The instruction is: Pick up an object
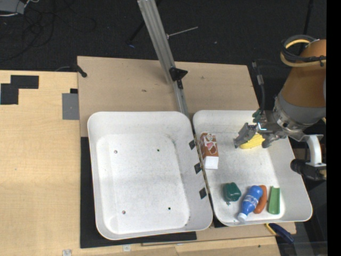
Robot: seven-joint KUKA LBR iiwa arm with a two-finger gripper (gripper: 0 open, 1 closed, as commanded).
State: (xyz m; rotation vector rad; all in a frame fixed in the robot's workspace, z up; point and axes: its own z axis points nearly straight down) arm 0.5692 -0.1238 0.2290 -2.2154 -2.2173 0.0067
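While the hand [256,136] sat low at the right bin's [290,209] upper right, its fingers seemed clamped on the yellow object [252,142]. The grasp looked made; lifting remained. Bottle [250,201] and carton [209,149] lay untouched.

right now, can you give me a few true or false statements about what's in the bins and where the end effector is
1. The end effector is over the right bin. True.
2. A yellow object lies at the end effector. True.
3. The blue bottle lies in the left bin. False: it lies in the right bin, near its front edge.
4. The green object is left of the blue bottle. False: it is to its right.
5. A small carton sits near the divide between the bins. True.
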